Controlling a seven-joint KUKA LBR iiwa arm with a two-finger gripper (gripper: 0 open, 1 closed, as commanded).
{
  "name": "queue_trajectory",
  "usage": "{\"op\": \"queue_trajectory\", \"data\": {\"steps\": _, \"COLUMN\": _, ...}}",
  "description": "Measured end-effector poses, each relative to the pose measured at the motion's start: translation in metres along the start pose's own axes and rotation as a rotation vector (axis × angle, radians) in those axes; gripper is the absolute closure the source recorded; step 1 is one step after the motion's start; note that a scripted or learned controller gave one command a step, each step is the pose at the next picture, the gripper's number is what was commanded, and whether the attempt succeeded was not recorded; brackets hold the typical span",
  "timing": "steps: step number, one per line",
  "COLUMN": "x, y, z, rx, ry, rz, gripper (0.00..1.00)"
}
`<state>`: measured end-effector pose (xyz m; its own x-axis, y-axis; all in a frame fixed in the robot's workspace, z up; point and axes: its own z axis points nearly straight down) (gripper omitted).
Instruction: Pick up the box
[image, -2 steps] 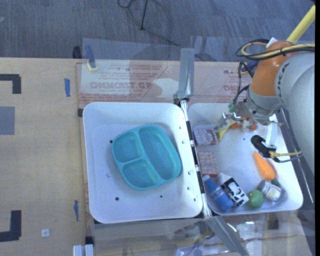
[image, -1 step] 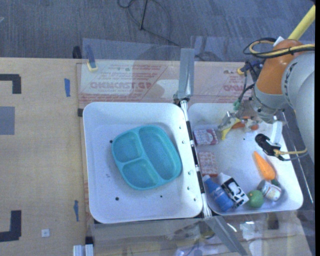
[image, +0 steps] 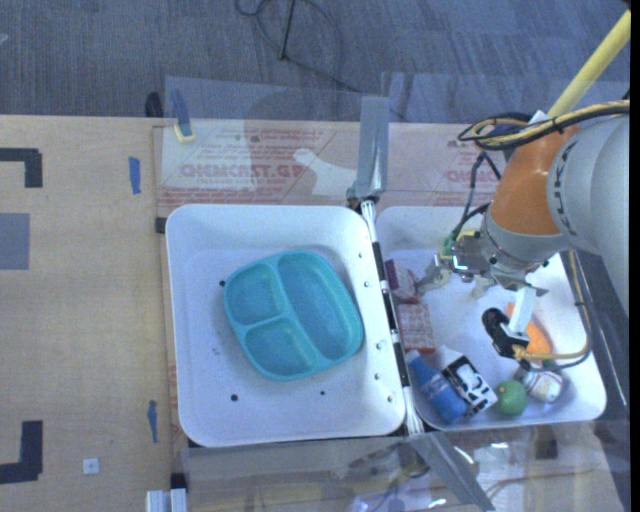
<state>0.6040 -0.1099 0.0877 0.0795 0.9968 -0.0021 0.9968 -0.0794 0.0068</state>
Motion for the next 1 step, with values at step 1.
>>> {"op": "queue_trajectory", "data": {"steps": 1, "x": -0.0504, "y": -0.0859, "z": -0.0007, "rx": -0.003, "ry": -0.001, "rz": -0.047, "gripper": 0.0}}
